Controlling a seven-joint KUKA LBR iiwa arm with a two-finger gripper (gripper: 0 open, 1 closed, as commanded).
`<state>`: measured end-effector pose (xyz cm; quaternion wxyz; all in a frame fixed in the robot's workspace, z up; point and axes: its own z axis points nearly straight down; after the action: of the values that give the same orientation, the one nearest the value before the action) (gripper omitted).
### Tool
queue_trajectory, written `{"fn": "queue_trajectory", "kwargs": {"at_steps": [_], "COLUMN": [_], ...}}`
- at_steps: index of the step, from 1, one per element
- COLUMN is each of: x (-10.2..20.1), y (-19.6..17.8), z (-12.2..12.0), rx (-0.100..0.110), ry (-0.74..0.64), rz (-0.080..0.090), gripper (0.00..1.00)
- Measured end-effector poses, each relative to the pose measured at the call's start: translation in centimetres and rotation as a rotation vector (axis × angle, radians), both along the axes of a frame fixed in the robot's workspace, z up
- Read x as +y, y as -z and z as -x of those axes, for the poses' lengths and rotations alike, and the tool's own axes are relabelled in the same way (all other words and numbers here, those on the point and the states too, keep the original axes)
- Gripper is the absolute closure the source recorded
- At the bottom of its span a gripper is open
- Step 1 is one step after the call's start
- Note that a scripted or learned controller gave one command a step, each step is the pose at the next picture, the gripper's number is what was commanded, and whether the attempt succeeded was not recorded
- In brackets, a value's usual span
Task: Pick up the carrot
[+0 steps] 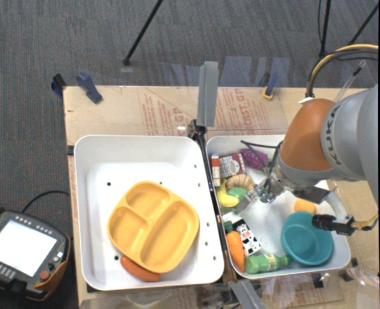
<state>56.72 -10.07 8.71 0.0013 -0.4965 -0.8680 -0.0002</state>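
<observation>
Carrot (pixel 236 250) lies below-left of gripper (pixel 254 197) (apart).

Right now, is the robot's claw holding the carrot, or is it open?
Gripper: over the right bin, open or shut cannot be told. Carrot lies in the bin, not held.

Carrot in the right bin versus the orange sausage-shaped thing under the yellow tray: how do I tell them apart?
The carrot lies in the right bin, lengthwise along its left wall beside the cow-print box; the sausage-shaped piece lies crosswise in the left bin. The carrot is in full view and tapers; the sausage is partly tucked under the yellow tray and looks round-ended. Both are orange and elongated.
</observation>
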Motion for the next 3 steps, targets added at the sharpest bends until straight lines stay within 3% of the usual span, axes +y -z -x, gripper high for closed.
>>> {"fn": "queue_trajectory", "kwargs": {"at_steps": [1,2,3], "x": [-3.8,-10.6,-8.4], "y": [-3.1,-0.3,0.0], "z": [-3.0,1.4,3.8], "rx": [-0.005,0.001,-0.001], "ry": [-0.060,-0.172,-0.089], "rz": [0.003,0.001,-0.001], "gripper": [0.00,0.00,0.00]}}
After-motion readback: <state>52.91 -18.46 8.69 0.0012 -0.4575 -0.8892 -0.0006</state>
